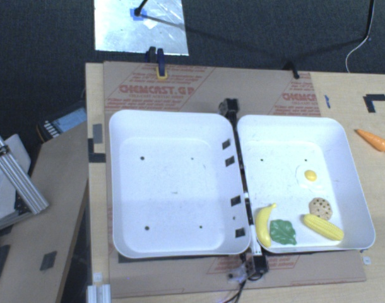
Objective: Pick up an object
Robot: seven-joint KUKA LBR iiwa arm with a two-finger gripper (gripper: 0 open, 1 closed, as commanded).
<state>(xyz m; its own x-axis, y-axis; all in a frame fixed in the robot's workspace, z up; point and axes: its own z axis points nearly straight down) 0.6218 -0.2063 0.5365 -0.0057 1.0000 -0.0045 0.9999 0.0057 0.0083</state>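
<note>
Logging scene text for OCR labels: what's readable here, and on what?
"CHEMCAST GP": red print, left on the brown board behind the bins.
The same red print at the board's right: too blurred to read.
Red print along the board's front edge: unreadable.

All the stuff sits in the right bin (344, 169), near its front edge: a banana (264, 225), a green leaf (283, 232), a cookie (320, 207), corn (323, 227), and a small lemon (310, 175) further back.

Thin black cable (372, 8) running down over dark floor, pale wire (348, 60) curling below it
</note>
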